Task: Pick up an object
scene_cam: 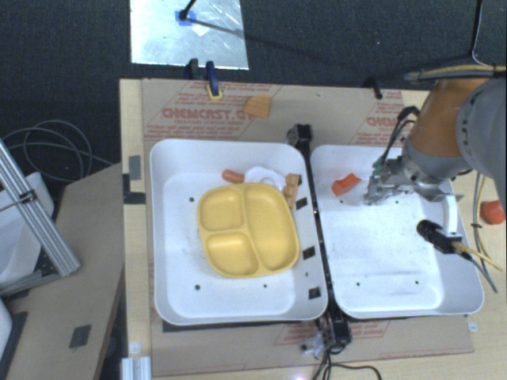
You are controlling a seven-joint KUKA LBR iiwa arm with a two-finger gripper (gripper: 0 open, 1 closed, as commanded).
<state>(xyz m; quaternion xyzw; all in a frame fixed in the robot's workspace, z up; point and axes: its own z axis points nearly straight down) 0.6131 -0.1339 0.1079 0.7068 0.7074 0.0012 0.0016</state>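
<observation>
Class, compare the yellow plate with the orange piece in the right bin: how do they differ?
The yellow plate is large and three-sectioned; the orange piece is small. The plate lies in the left bin; the piece lies in the right bin, beside the end effector. Both rest on bin floors.

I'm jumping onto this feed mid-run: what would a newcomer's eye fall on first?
The big yellow divided plate stands out most, taking up the middle of the left bin. In the right bin, a small orange piece lies near the upper left corner, and the gripper sits just to its right, close beside it.
</observation>
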